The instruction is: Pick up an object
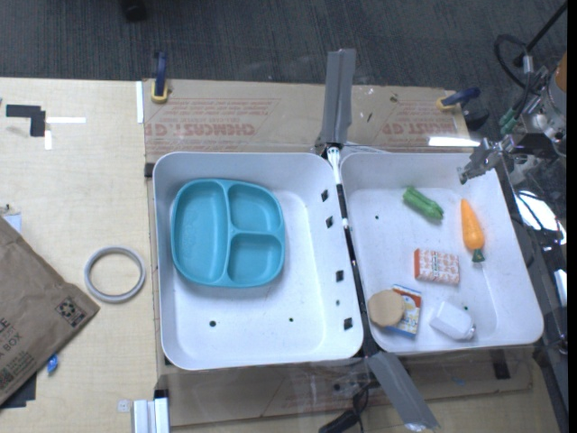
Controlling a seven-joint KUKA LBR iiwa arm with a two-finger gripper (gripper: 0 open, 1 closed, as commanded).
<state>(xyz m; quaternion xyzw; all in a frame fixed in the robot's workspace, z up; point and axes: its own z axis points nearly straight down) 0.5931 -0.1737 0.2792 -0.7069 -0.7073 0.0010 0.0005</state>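
Cardboard (216,115) behind the bins reads "CHEMCZ", mirrored; gripper (478,165) state unclear.

Blue tray (228,234), green pickle (422,202), orange carrot (471,225), white bins (261,345).

- The robot's metal wrist and tool assembly (527,124) shows at the right edge of the camera view: a cluster of silvery-grey metal parts and brackets.
- Thin black cables (523,52) loop and curve over it, running up toward the top right corner.
- A small green spot and a bluish fitting show among the metal pieces.
- A slim, dull-metal gripper tip (475,165) juts out to the left; its detail is too small to make out.
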